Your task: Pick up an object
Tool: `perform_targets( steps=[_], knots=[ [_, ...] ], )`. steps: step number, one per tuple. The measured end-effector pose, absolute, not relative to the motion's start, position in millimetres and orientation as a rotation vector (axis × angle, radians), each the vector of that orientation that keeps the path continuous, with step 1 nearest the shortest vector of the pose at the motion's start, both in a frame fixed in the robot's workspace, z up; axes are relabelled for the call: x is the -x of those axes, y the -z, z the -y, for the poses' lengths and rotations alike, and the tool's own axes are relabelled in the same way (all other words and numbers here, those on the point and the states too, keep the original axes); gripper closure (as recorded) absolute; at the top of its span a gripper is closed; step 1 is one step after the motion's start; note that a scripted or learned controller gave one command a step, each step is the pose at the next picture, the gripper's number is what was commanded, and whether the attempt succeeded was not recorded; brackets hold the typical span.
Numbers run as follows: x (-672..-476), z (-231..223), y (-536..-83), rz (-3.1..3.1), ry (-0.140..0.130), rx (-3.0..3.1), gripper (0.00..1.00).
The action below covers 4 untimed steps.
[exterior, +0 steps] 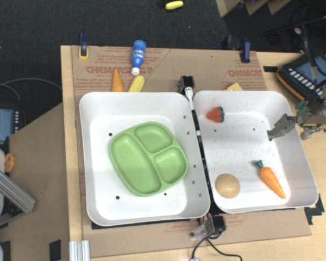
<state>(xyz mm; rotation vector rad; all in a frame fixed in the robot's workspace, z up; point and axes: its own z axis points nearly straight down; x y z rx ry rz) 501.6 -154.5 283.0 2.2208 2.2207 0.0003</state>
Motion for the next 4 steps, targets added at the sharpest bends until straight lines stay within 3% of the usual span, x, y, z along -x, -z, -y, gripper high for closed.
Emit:
perform_targets(
  steps=[1, 2, 3, 4],
  knots=[
    [-500.2, 192.5, -191.5, -2.222, 0.007, -2.231, 0.0],
    [-500.0, 193.9, -79.3, -2.222, 0.002, -2.225, 0.0],
    [-501.4, 194.8, -95.0, -2.216, -0.002, -2.221, 1.0],
    [-565.6, 114.6, -200.2, -2.227, -0.018, -2.2, 1.0]
  ],
)
